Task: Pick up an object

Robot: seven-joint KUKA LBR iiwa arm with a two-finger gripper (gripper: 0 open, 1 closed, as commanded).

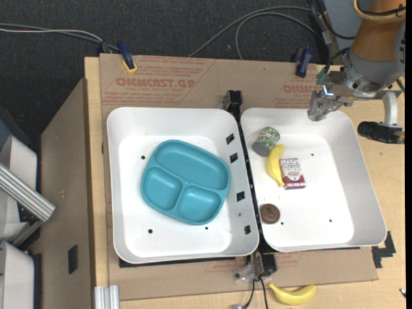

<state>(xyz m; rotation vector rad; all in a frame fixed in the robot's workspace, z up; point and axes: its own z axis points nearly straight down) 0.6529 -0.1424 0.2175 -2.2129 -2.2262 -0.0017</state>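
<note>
While hovering over the right bin's [360, 172] far edge, pincer [320, 110] grips nothing; spread unclear. Banana [276, 164] down-left of it, mid-bin, long axis running near-to-far, touching box [293, 172].

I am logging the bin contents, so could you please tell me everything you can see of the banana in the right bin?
The banana is yellow, curved and unpeeled, lying flat in the right bin near its left wall. Its upper end meets a small green-labelled can, and its right side lies against a red and white box. It looks smooth, perhaps plastic. The gripper is apart from it, over the bin's upper edge.
</note>
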